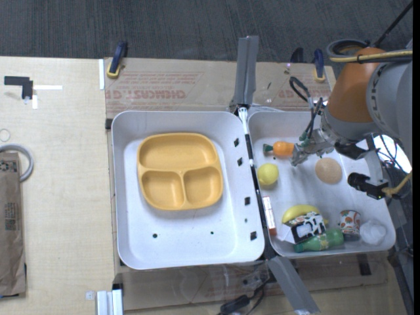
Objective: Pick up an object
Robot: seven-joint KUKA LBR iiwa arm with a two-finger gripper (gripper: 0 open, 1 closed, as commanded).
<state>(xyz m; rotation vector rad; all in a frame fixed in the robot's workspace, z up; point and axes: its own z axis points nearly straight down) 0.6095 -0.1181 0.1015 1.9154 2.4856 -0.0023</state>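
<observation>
Arm: the grey KUKA arm [387, 104] with its orange band reaches in from the right over the right bin [384, 241], wrist tilted down toward the bin's upper middle.
Pincer: the gripper [298, 157] hangs low over the right bin's floor; nothing is seen between its tips, and whether they stand apart or together cannot be told at this size.
Carrot: a small orange toy carrot with a green top [281, 149] lies just left of the pincer tips, close beside them; contact cannot be judged.
Lemon: a yellow lemon [267, 174] sits below and left of the pincer, near the bin's left wall.
Egg: a pale tan egg-shaped piece [329, 170] lies just right of the pincer and slightly lower.
Banana: a yellow banana [298, 211] lies in the lower part of the bin, well below the pincer, touching a black-and-white packet [308, 227].
Bottle: a green bottle [320, 241] lies on its side along the bottom edge.
Cup: a small patterned cup [350, 222] rests near the lower right corner.
Left bin: the left bin [131, 241] holds a yellow three-compartment plate [179, 170].
</observation>
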